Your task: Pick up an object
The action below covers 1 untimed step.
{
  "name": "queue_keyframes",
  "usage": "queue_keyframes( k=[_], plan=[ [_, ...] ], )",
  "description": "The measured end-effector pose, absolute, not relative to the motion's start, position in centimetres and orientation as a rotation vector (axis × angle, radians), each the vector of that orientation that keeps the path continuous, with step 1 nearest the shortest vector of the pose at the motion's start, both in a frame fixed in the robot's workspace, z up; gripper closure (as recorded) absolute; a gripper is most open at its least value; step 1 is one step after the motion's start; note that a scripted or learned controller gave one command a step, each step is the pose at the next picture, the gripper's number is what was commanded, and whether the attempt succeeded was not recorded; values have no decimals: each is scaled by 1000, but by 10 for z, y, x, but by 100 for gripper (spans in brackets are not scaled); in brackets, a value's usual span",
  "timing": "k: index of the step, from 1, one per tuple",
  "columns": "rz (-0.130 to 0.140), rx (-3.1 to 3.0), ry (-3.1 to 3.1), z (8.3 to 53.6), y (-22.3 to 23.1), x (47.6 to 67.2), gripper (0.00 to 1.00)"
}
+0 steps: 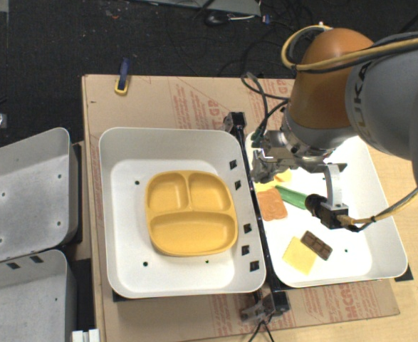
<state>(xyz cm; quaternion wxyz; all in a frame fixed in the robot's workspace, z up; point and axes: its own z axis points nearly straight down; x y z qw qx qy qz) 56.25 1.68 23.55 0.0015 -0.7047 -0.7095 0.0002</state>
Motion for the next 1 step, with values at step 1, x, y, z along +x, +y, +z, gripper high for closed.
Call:
queue_keyframes(
  k=[1],
  plan=[
    [1, -2211, -2228, 237, 69, 552, 100]
  ],
)
